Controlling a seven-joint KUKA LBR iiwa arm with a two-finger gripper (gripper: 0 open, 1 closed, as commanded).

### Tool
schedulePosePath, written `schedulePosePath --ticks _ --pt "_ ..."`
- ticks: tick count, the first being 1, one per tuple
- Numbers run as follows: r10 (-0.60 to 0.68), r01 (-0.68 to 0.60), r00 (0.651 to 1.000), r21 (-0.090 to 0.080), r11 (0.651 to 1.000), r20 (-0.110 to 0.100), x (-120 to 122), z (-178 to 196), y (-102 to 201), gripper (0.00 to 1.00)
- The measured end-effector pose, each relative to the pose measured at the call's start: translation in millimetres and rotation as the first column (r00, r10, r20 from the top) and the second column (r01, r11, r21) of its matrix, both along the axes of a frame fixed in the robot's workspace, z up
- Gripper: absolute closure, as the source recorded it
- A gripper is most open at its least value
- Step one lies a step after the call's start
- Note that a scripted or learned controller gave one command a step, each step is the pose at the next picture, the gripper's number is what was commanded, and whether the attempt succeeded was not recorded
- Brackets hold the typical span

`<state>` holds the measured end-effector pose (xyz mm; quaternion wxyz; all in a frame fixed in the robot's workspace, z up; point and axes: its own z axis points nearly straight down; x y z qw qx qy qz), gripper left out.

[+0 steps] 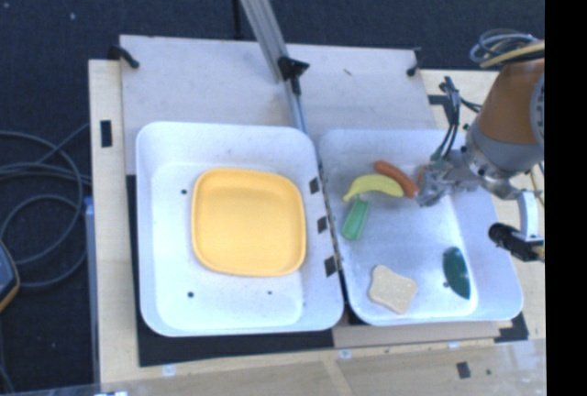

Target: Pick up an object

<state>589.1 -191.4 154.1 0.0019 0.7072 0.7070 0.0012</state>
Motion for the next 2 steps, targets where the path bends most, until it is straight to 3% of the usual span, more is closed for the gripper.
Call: schedulePosePath --ticks 2 --pt "0.0 0.0 1.0 0.0 1.0 0.001 6.3 115.1 -3.4 1.0"
